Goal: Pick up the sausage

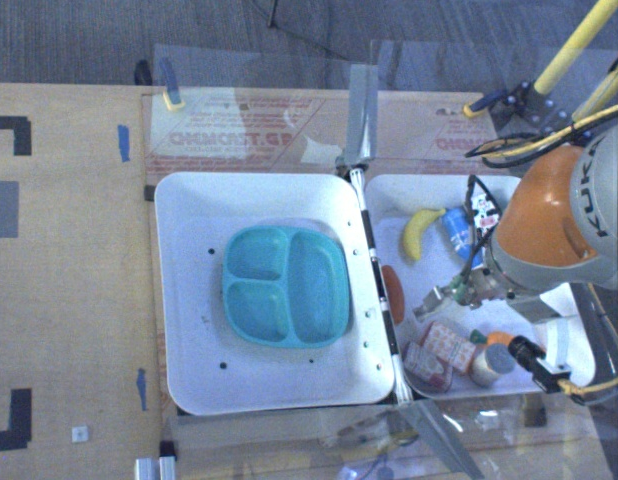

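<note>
The sausage (392, 293) is a reddish-brown link lying lengthwise along the left wall of the right bin (389, 193), close to the divider between the bins. My gripper (449, 298) hangs over the middle of the right bin, a short way to the right of the sausage and apart from it. The orange band and grey wrist above it hide part of the bin's right side. Nothing shows held in the gripper.
A yellow banana (419, 230) and a blue packet (456, 230) lie at the back of the right bin. A clear-wrapped reddish pack (439, 353) and a can (492, 360) sit near its front. The left bin (189, 208) holds a blue divided plate (286, 285).
</note>
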### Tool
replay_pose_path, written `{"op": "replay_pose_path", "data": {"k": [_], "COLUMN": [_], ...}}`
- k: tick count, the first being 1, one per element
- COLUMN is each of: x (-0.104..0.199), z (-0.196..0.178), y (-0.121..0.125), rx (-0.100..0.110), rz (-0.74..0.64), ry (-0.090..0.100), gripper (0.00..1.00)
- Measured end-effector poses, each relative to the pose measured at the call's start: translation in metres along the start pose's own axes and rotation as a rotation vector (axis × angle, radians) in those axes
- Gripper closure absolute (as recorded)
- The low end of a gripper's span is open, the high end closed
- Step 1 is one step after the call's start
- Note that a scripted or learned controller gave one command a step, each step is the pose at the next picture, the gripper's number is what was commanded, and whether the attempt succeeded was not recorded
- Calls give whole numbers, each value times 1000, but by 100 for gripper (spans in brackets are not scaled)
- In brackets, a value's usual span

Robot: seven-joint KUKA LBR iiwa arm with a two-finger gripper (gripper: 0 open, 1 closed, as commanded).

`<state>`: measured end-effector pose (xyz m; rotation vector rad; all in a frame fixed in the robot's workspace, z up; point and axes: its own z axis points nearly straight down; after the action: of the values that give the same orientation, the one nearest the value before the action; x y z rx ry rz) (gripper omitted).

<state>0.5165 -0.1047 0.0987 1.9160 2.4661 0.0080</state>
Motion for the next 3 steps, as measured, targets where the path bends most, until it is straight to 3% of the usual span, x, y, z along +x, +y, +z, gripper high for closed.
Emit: {"op": "replay_pose_path", "data": {"k": [1, 2, 3], "x": [-31, -16, -37], "z": [11, 11, 12], "y": [15, 11, 32], "rx": [8, 6, 11], "rz": [135, 293, 429], "ry": [9, 4, 6], "gripper": [0, 0, 0]}}
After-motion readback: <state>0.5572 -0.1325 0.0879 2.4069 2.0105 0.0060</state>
